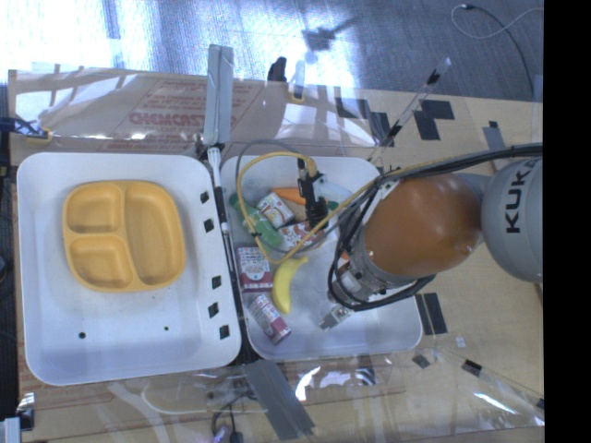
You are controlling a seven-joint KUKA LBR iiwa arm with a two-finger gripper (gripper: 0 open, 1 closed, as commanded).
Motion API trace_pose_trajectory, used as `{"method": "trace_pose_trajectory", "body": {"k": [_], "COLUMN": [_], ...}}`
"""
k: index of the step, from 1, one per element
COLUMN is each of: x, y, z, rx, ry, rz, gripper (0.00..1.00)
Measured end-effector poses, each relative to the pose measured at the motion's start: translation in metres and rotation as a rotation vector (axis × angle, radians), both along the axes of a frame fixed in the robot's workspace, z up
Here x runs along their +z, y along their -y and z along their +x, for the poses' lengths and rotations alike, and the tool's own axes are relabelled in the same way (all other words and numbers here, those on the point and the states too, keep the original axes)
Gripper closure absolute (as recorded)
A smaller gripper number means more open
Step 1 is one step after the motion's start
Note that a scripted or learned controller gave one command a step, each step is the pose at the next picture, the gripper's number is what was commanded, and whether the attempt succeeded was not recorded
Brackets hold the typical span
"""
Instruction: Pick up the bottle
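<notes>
The arm [420, 224] reaches in over the right bin [388, 340], wrist bent down, its hand [334, 317] low near the bin floor; how far it is open I cannot tell. The bottle [268, 317] lies just left of the hand, below a banana [287, 282].

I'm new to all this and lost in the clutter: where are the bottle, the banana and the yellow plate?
bottle [269, 318]: camera view, middle of its body.
banana [285, 282]: camera view, middle of its curve.
yellow plate [148, 237]: camera view, its large compartment.
</notes>
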State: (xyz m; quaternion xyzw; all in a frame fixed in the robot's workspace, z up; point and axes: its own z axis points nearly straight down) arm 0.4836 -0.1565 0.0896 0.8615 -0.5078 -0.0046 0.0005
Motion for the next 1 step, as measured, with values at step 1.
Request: {"method": "trace_pose_trajectory", "body": {"k": [1], "x": [0.0011], "y": [0.0341], "z": [-0.0077], "rx": [0.364], "ry": [0.007], "rz": [0.002], "gripper": [1.00]}}
